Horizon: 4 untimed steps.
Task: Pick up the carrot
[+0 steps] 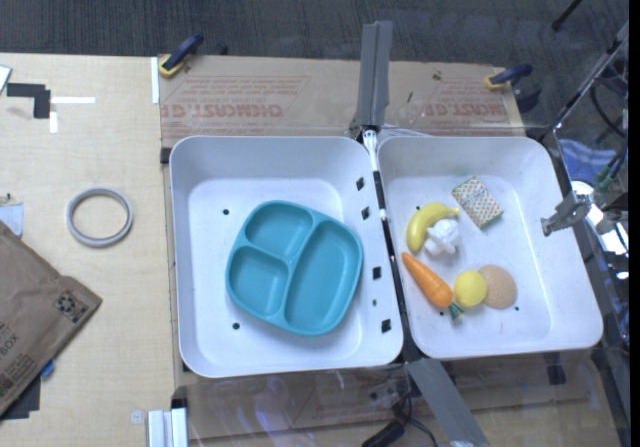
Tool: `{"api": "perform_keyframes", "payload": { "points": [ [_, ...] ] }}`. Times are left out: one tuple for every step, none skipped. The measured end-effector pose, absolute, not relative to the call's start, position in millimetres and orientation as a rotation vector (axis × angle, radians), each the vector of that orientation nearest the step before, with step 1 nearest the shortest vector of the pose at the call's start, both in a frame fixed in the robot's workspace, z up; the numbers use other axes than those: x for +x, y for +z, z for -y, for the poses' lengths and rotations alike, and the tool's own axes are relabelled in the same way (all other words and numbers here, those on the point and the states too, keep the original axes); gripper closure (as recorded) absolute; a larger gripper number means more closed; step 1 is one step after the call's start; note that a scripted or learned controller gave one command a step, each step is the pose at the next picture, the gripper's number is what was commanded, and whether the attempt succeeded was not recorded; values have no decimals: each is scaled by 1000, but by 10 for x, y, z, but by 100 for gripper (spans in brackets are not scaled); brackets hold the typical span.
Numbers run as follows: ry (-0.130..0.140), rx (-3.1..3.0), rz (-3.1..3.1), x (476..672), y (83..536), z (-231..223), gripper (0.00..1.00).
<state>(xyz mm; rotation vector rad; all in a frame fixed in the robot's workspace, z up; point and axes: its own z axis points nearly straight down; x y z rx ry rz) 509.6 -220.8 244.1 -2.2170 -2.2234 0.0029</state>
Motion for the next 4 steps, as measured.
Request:
{"api": "perform_keyframes", "payload": {
  "points": [
    [3,-2231,2208,4929,1857,1439,0],
    [-15,-2300,2164,4953,995,1017,0],
    [-25,-2176,2296,4861,1008,991,0],
    [-21,-1891,2537,4864,1007,991,0]
  ]
}}
